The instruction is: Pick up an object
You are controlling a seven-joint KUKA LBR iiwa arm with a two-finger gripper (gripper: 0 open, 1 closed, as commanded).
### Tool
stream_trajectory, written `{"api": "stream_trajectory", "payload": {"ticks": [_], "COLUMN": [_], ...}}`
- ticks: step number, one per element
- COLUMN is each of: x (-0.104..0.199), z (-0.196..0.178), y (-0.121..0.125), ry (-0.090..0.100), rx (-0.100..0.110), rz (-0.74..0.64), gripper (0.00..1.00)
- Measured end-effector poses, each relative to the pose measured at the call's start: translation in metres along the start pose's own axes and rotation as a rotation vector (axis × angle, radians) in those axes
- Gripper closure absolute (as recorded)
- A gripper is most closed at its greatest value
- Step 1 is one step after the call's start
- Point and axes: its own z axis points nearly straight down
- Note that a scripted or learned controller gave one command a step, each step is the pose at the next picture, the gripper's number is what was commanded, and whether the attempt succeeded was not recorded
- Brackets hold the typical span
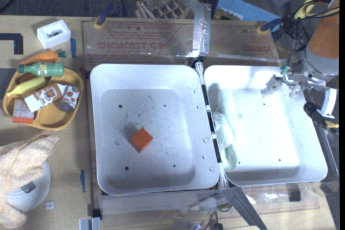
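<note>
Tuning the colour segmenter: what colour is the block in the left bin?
Orange block, seen in the camera view.

Left bin (108, 83): its floor is lying open on every side of the orange block (142, 139), which is sitting alone near the middle, well apart from all four walls.
Right bin (302, 164): a pale, crumpled clear wrapping (223, 126) is crowding the left wall; the remaining floor is lying open.
Divider: the two bins' raised rims are meeting between them.
Right edge: the arm (323, 46) is hanging over the right bin's far right corner.
</note>
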Motion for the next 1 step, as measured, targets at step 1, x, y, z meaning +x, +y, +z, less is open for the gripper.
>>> {"api": "stream_trajectory", "payload": {"ticks": [1], "x": [-0.0012], "z": [0.0064], "y": [-0.0712], "ry": [0.004], "rx": [0.005], "rz": [-0.179], "gripper": [0.0]}}
